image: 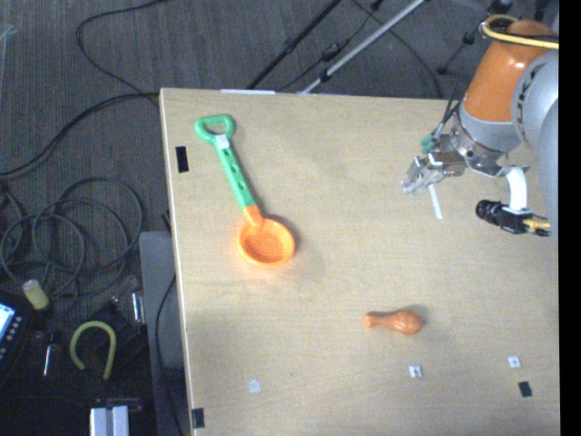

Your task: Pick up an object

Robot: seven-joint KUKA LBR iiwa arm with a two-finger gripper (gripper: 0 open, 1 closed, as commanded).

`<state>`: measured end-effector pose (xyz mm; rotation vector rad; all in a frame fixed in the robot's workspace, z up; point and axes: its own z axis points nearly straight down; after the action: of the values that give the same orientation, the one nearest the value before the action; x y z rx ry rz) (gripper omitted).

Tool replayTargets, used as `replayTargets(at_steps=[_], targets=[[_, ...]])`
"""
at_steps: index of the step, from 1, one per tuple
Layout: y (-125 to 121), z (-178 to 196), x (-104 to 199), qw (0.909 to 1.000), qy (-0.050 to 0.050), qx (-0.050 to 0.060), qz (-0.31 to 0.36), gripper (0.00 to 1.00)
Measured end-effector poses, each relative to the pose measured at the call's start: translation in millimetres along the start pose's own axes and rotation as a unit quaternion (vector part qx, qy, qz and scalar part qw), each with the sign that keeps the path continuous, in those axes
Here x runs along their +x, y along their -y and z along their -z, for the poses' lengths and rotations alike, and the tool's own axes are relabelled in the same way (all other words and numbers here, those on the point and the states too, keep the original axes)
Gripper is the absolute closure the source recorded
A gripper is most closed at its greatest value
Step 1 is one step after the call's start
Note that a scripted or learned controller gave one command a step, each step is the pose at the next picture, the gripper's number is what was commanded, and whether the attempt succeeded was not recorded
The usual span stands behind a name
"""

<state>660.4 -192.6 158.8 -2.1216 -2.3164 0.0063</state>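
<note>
A toy strainer spoon with a green handle (232, 166) and a round orange bowl (267, 242) lies on the tan bench top (345, 271), at its left side. A small orange drumstick-shaped toy (397, 322) lies lower down, near the middle right. My gripper (422, 178) hangs at the upper right below the orange band of the arm (504, 84), over bare bench. It is well apart from both toys, above and to the right of the drumstick. Nothing shows between its tips.
Small black and white markers (415, 371) dot the bench near its lower edge. A black fitting (505, 213) sticks out of the arm at the right. Cables (73, 234) and stand legs (381, 25) lie on the dark floor beyond the bench's left and far edges.
</note>
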Motion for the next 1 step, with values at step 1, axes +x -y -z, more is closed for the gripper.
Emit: replayTargets(at_steps=[1], targets=[[49.7, 210.7, -27.1, 1.0, 0.0, -0.001, -0.004, 1.0]])
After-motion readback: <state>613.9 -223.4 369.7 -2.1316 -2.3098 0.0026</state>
